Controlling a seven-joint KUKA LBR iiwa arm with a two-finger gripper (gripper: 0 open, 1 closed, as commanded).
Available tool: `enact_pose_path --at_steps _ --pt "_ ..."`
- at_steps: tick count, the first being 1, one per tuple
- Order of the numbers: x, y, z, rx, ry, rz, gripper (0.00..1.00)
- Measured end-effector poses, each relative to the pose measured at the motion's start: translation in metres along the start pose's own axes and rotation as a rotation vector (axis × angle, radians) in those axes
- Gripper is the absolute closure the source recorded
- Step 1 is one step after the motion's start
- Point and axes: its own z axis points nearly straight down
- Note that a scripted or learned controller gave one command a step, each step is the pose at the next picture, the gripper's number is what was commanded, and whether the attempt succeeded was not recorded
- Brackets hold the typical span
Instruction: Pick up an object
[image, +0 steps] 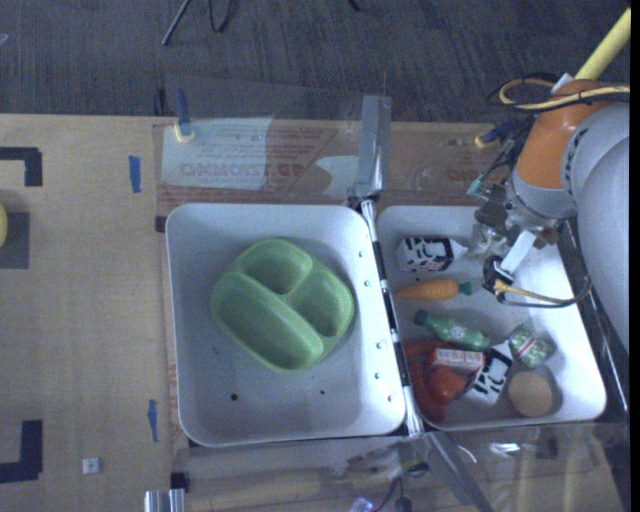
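Camera view shows the gripper (499, 252) over the far end of the right bin (575, 340), just beside the cow-patterned carton (431, 253) and the carrot (431, 291). I cannot tell whether it is spread or pressed together. Both objects seem to lie in the bin, so the pick looks not yet made.

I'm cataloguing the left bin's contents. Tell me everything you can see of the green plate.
The green plate is a rounded, divided tray, plastic by its look, with three compartments: one long and two smaller, all bare. It lies flat, turned at a diagonal, near the middle of the left bin, resting on its white floor. Nothing else touches it.
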Motion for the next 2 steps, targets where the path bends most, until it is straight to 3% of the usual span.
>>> enact_pose_path --at_steps 1,2 --pt "-0.011 -0.008 0.000 0.001 0.000 0.047 1.00" --pt "0.074 -0.057 -0.172 0.001 -0.001 0.370 1.00"
